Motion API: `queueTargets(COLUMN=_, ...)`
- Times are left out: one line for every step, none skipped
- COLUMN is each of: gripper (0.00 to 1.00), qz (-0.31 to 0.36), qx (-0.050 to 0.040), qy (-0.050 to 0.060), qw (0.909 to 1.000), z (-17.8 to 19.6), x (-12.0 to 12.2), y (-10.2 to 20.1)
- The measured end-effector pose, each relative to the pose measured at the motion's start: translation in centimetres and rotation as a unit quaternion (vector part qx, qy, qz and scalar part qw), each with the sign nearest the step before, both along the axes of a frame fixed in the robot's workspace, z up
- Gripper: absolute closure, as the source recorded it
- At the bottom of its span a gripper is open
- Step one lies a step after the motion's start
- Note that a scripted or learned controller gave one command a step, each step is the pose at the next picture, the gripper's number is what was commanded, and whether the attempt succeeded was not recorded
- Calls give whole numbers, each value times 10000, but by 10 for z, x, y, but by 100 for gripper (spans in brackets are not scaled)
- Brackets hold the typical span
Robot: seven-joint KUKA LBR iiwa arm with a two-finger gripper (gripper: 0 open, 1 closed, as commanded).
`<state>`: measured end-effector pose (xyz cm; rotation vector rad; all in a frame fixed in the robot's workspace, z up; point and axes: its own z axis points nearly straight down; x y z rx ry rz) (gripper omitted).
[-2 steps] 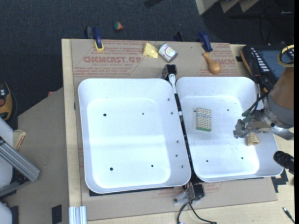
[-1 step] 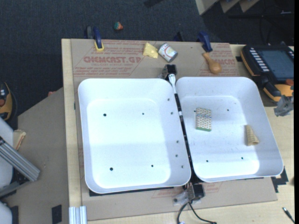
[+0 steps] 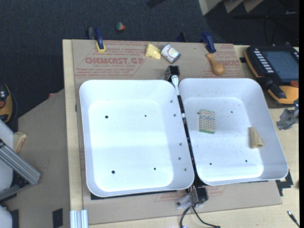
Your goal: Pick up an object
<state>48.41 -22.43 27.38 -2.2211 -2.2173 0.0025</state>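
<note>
Bins side by side on a bench, two small things in the right one.
Right bin point(image 3: 266, 101) holds a patterned block point(image 3: 206, 121) near its middle, long axis running up-down in the view, and a tan piece point(image 3: 256, 137) toward its right wall, also lying lengthwise up-down, well apart from the block. Left bin point(image 3: 95, 99) sits just beside. A grey metal part point(image 3: 288, 118) shows at the right edge; whether it is the gripper, and its state, I cannot tell.
</note>
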Motion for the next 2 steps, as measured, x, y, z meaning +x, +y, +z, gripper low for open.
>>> queueTargets(gripper=100, qz=59, qx=-8, qy=-62, qw=10000, z=74, x=8, y=102)
queueTargets(gripper=100, qz=47, qx=15, qy=32, qw=10000, z=-11, x=-6, y=174)
